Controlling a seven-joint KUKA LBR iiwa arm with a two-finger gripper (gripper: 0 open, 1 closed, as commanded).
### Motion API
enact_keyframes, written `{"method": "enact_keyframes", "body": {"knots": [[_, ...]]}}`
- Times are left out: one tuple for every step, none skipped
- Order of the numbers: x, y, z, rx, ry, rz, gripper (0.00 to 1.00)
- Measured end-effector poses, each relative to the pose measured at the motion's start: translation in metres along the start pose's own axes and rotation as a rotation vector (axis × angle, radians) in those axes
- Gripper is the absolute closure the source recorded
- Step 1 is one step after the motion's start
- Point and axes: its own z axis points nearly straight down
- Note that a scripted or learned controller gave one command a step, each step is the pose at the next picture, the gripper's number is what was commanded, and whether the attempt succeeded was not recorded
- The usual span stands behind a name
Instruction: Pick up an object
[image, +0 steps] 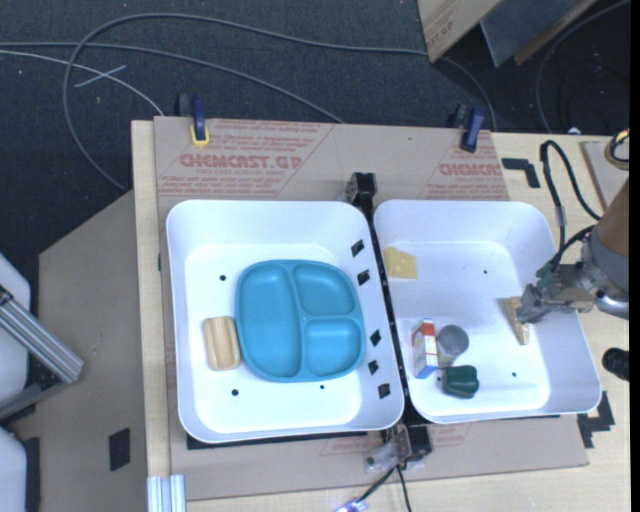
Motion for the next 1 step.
{"method": "enact_keyframes", "body": {"knots": [[-0.0004, 0.0019, -0.0541, -0.001, 0.000, 0.000, 1.00]]}}
